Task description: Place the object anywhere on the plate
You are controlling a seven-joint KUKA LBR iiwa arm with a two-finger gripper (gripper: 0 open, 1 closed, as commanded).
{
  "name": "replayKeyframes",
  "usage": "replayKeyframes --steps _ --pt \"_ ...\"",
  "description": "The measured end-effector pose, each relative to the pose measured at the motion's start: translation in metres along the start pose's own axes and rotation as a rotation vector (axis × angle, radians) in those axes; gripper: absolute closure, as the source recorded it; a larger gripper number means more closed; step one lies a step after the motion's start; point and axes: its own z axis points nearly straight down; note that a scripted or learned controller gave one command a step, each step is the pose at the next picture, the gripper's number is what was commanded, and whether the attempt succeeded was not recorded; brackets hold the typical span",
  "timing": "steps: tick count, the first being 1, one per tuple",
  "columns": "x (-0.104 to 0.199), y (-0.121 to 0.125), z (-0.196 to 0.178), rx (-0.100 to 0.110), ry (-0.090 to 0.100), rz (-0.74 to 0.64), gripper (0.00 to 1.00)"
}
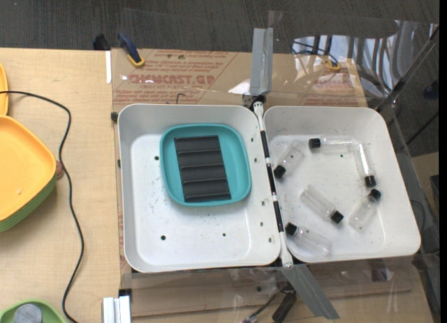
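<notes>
Camera view: jaws' state impossible to tell. Teal plate [206,164] in left bin [140,196]; clear vials [323,203] scattered in right bin [391,147].

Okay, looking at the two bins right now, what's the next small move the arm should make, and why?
Probably bring the arm in over the right bin and line up above one clear vial near its middle. The vials with black caps lie scattered there, and that one lies apart from the others. The teal plate in the left bin already carries a dark ridged insert, and no vial lies on it yet.
</notes>
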Motion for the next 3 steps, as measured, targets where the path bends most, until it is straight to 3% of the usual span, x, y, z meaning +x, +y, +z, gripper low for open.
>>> replayKeyframes --steps 3 --pt "0.024 0.004 -0.001 -0.002 0.002 -0.002 0.00"
